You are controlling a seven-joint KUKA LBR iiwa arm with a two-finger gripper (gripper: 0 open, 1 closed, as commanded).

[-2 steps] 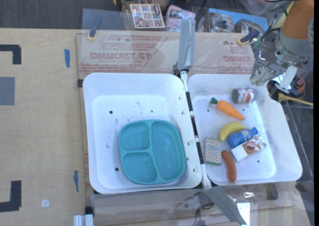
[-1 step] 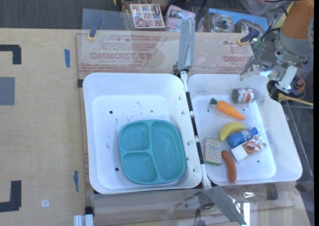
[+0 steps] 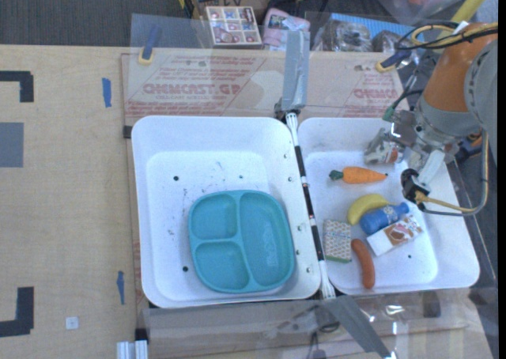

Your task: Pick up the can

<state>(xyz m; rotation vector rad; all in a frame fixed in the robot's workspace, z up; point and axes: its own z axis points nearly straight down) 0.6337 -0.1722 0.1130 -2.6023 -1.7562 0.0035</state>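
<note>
My gripper (image 3: 383,149) hangs low over the far part of the right bin (image 3: 452,269), just above and right of an orange carrot (image 3: 362,176). A small reddish patch (image 3: 393,156) shows right under the gripper, and what it belongs to is too small to tell. The arm with its orange band (image 3: 452,81) reaches in from the right and covers the bin's far right corner.
In the right bin lie a yellow banana (image 3: 365,207), a blue bottle (image 3: 385,217), a white and red carton (image 3: 395,236), a brown sausage (image 3: 364,262) and a speckled greenish pad (image 3: 337,239). A teal divided tray (image 3: 239,240) lies in the left bin (image 3: 158,144).
</note>
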